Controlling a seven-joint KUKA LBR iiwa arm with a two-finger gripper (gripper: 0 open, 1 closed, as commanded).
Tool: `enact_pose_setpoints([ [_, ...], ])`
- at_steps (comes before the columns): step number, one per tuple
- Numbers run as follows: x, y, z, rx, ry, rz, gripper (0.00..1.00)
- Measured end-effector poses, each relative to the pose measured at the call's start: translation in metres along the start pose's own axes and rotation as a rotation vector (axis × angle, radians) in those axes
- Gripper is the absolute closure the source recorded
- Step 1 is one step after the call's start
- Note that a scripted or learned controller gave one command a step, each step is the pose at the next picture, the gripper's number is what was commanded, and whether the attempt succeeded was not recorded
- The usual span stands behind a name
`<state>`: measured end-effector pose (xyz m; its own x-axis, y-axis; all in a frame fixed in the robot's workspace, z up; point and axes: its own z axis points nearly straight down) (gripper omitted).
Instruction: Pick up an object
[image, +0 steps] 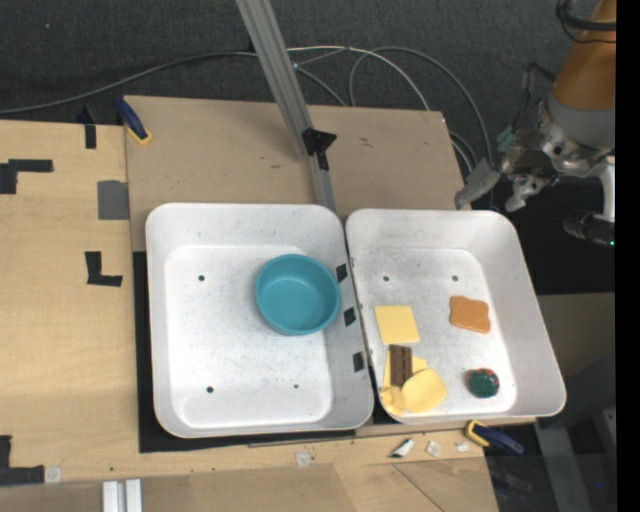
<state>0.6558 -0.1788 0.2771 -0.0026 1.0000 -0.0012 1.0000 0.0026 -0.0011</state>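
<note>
My gripper (495, 194) hangs at the upper right, over the far edge of the right bin (500, 235), open, with nothing between its fingers. In the right bin lie a flat yellow square (397, 324), an orange toast-like piece (469, 315), a brown bar (399, 364) resting on a pale yellow lump (418, 391), and a small dark green ball (483, 382). All of them sit in the near half of that bin, well away from the gripper. A teal bowl (296, 293) stands upright in the left bin (180, 330).
A grey metal pole (290, 100) slants up from between the bins. Cables (400, 70) trail across the dark floor behind the bench. Yellow-and-blue clamps (134, 120) (492, 436) grip the board's corners. The arm's orange band (588, 70) is at the top right.
</note>
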Motion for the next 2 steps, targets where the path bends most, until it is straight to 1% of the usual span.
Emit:
enact_pose_setpoints([
  [1,0.000,0.000,0.000,0.000,0.000,0.000,0.00],
  [2,0.006,0.006,0.062,0.006,0.001,-0.001,0.00],
])
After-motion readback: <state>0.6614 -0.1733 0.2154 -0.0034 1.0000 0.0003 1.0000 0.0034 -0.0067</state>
